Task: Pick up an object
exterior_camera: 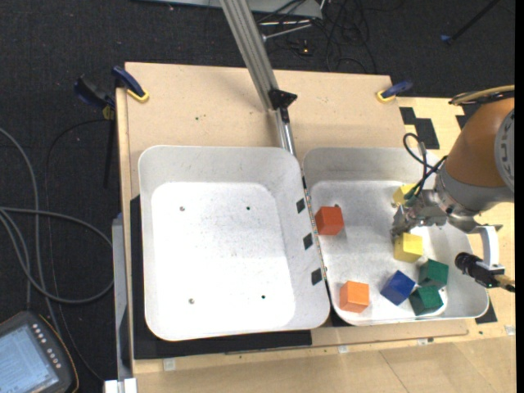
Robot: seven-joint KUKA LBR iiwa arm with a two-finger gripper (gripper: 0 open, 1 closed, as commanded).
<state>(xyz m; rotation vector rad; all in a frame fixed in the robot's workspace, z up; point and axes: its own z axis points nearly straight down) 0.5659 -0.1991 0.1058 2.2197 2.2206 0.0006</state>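
Camera view, from my remote seat: the arm (483, 158) came in from the right over the right bin (352, 166), and the gripper (407, 219) sat low, right at a yellow block (408, 246), apparently touching its top edge. I couldn't tell if the fingers were apart, together or clamped on it; they were too small and dark against the wrist, so I logged no grasp. Another bit of yellow (401, 194) peeked out just behind the gripper, identity unclear. The rest of the candidates lay loose in the same bin: red-orange block (329, 219) near the divider, orange block (354, 295) at the front, blue block (399, 287) beside it, two green blocks (428, 287) touching at the front right corner. The left bin (155, 244) held nothing I could pick out. My call on progress: approach done, gripper down at the yellow block; closing, confirming the grip and lifting clear were all left, nothing was raised off the bin floor
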